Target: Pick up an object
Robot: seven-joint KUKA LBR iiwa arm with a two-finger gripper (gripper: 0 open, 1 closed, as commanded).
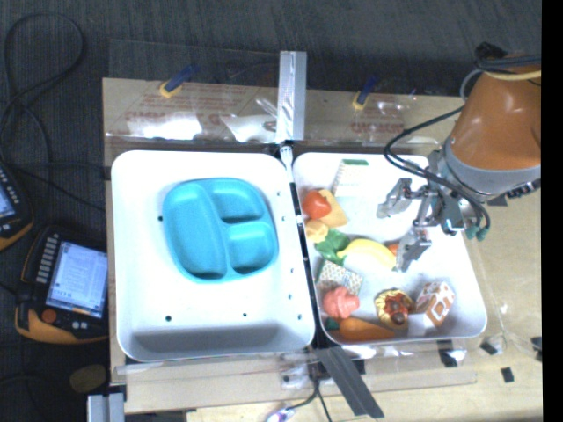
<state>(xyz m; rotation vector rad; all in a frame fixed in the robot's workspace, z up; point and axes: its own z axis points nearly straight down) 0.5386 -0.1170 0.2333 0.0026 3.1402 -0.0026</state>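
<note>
The hand (405,220) is hovering over the right bin (466,315) with fingers spread wide, gripping nothing. Just below it, a banana (369,252) is lying among toy foods. A blue tray (220,227) is sitting in the left bin (141,323).

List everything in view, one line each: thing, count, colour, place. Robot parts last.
left bin: 1, white, left half of the bench
divided tray: 1, blue, inside the left bin
right bin: 1, white, right half of the bench
toy foods: several, mixed colours, in the right bin, among them a banana, a carrot and a tomato
clips: 2, blue and yellow, back edge of the bench
handheld screen: 1, floor on the left
arm: 1, grey and orange, right
hand: 1, open, over the right bin
</note>
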